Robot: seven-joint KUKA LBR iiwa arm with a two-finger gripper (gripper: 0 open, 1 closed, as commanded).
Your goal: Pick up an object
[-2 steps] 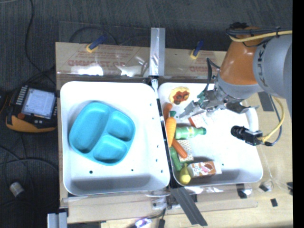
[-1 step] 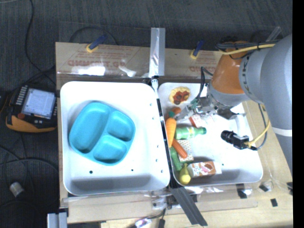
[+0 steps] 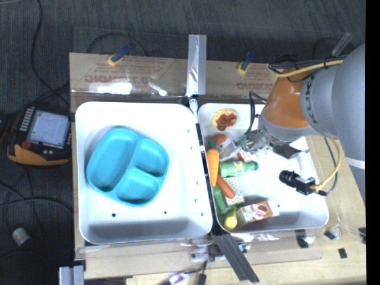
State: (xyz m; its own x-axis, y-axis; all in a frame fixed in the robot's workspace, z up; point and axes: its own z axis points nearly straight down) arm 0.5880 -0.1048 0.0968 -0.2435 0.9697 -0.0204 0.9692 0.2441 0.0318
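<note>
Divided tray [image 3: 127, 165] in left bin [image 3: 95, 230] (alone)

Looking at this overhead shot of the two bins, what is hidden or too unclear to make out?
- Gripper: blurred against the toys in the camera view, so its grip cannot be judged.
- Toy food pile: overlapping items beneath the orange carrot and green bottle hide each other.
- Small carton: its print is too small to read.
- Right bin: its upper right corner is covered by the arm.
- Blue tray in the left bin: fully visible.

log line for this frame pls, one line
arm: over right bin | hand: low, by green bottle | grasp: unclear | left bin: blue divided plate
</note>
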